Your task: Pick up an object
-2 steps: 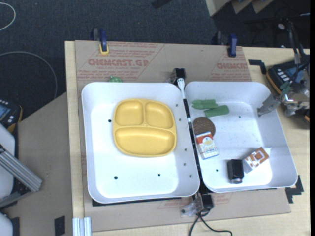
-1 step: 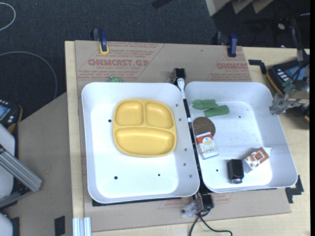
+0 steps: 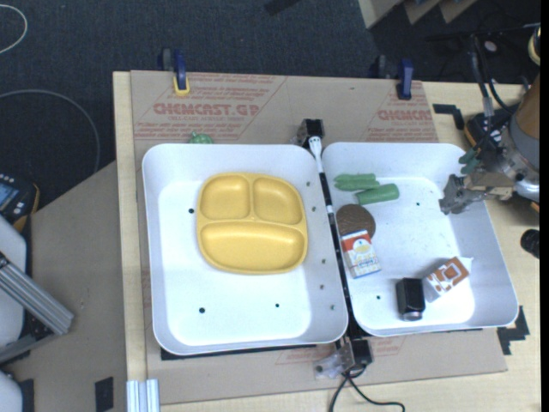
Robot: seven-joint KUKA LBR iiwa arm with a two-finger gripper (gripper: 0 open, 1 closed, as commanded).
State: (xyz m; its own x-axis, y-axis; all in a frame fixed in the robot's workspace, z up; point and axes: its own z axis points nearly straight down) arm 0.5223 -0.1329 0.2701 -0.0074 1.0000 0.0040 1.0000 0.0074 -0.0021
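The claw (image 3: 455, 197) hovers at the right bin's (image 3: 497, 256) far right edge, clear of everything; whether it is spread or pressed together I cannot tell. Candidates lie loose in that bin: two green pieces (image 3: 367, 187), a brown disc (image 3: 354, 221), a small carton (image 3: 361, 255), a black block (image 3: 409, 299) (nearest, perhaps). The left bin (image 3: 171, 299) keeps a yellow divided plate (image 3: 252, 222).

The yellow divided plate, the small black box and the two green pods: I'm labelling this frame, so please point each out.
Yellow divided plastic plate (image 3: 252, 223): camera view, on its large lower compartment.
Small black box (image 3: 410, 298): camera view, on its top face.
Two green pods (image 3: 367, 188): camera view, on the lower pod's middle.
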